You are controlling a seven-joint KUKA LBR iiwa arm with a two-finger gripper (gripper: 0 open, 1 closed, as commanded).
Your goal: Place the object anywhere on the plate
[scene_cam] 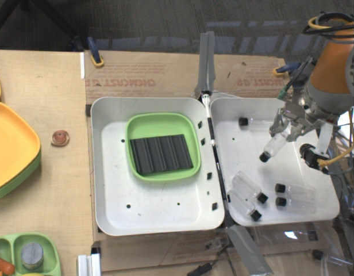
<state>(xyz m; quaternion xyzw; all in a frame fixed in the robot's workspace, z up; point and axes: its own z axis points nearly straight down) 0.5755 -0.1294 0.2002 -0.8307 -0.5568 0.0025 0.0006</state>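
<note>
A green square plate lies in the left white bin, and a dark grey ribbed slab rests on it. Over the right bin my gripper hangs near the far right side. It is shut on a clear tube with a black cap, which slants down and left out from between the fingers. More clear tubes with black caps lie in the right bin, one near the back and several near the front.
A stack of orange plates sits at the far left of the wooden bench, with a small reddish knob beside it. A green divided tray holds food items at the bottom left. Clamps grip the cardboard behind the bins.
</note>
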